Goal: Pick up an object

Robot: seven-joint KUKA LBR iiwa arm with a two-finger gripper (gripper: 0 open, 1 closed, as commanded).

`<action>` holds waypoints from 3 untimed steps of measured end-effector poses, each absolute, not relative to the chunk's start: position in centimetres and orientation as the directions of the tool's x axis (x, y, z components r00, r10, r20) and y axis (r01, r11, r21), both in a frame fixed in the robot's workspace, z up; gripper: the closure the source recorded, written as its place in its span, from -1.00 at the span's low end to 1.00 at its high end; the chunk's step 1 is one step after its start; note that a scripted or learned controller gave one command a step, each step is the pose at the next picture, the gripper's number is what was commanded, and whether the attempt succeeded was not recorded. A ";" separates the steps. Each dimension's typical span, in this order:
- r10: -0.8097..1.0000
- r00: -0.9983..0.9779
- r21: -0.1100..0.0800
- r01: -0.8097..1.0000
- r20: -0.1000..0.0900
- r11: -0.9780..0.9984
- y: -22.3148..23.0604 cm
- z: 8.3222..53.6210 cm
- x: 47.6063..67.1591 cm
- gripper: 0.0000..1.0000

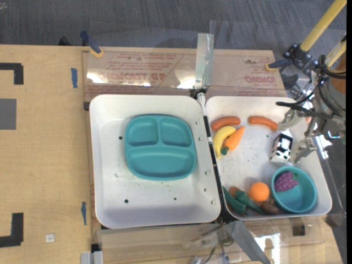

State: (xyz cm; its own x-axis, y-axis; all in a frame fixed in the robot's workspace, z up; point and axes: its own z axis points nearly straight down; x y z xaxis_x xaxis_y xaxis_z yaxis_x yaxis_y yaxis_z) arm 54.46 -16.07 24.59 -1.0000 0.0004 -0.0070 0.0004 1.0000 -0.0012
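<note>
1. I'm watching a wooden counter [38, 164] carrying two white bins.
2. The jaws [308, 139] are hanging apart, gripping nothing, just beside the black-and-white toy [281, 148] in the right bin [250, 147]; lifting is still ahead.

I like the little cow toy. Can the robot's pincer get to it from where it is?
Probably yes. The pincer hangs just right of the black-and-white cow toy in the right bin, with nothing lying between them. The teal bowl sits lower down, out of the way.

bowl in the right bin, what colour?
Teal, with purple grapes inside the bowl; camera view.
</note>
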 end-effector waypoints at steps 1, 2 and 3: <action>0.190 -0.982 0.000 0.190 -0.006 0.982 -18.6 9.5 59.3 -1.00; 0.199 -0.980 -0.002 0.199 0.025 0.980 -18.6 9.0 65.0 -1.00; 0.366 -0.931 0.000 0.366 -0.007 0.931 -22.4 8.8 61.3 -1.00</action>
State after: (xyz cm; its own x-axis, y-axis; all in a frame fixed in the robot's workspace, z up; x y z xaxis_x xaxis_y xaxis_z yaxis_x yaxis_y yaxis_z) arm 61.30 -22.43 8.81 -0.9307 0.3656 -0.0069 0.3656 0.9308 0.0003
